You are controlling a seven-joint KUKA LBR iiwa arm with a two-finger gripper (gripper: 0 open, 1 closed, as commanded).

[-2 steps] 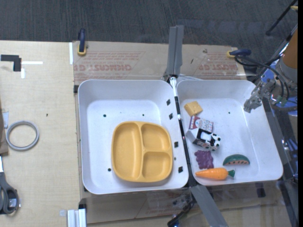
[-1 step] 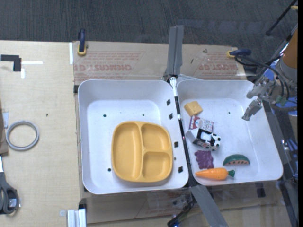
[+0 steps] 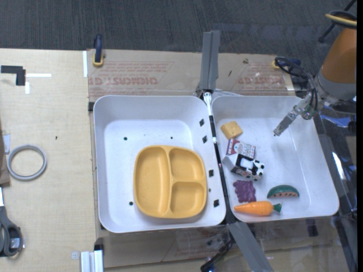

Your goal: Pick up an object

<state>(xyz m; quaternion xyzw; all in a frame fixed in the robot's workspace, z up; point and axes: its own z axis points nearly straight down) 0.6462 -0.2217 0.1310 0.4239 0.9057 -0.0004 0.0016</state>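
gripper (image 3: 279,131) over right bin (image 3: 317,169), fingers' state unclear — toys cluster nearby: cracker (image 3: 231,130), cow (image 3: 249,167), carrot (image 3: 256,208); yellow plate (image 3: 169,181) in left bin (image 3: 113,152).

the arm (image 3: 340,61) is seen reaching in from the right, orange band uppermost; the tool (image 3: 279,130) is angled down and leftward.

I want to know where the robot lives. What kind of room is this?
Probably a robot test lab, not a kitchen. A robot arm reaches over two white bins clamped to a workbench. The food is pretend: a toy carrot and a toy watermelon slice.
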